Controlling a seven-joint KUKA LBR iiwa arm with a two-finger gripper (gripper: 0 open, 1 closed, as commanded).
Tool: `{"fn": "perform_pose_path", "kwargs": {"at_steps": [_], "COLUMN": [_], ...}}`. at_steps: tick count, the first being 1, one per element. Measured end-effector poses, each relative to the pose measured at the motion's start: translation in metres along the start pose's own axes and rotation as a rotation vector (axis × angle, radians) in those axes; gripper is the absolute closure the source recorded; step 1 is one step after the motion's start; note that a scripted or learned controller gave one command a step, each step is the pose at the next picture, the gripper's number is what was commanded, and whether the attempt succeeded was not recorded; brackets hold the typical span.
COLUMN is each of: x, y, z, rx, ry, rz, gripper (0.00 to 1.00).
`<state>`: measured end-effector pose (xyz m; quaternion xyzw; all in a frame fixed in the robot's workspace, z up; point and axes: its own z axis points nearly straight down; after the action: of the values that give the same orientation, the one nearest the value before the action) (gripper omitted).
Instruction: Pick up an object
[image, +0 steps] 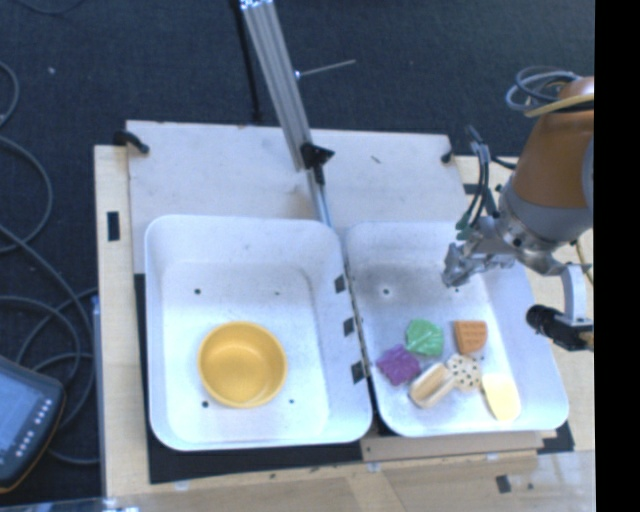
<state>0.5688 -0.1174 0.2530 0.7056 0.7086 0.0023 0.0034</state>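
Observation:
In the right bin several small objects cluster near the front: a green piece, a purple piece, an orange block, a tan cylinder, a dotted die-like block and a yellow piece. My gripper hangs over the back right part of this bin, above and behind the cluster, apart from every object. Nothing shows between its fingers.
A yellow bowl sits in the left bin toward its front. A slanted metal pole rises behind the bins. Cables and a tablet lie on the floor at the left.

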Motion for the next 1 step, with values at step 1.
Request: {"fn": "perform_pose_path", "kwargs": {"at_steps": [1], "x": [0.0499], "y": [0.0114], "z": [-0.0082], "rx": [0.005], "ry": [0.003], "rz": [-0.003], "gripper": [1.0]}}
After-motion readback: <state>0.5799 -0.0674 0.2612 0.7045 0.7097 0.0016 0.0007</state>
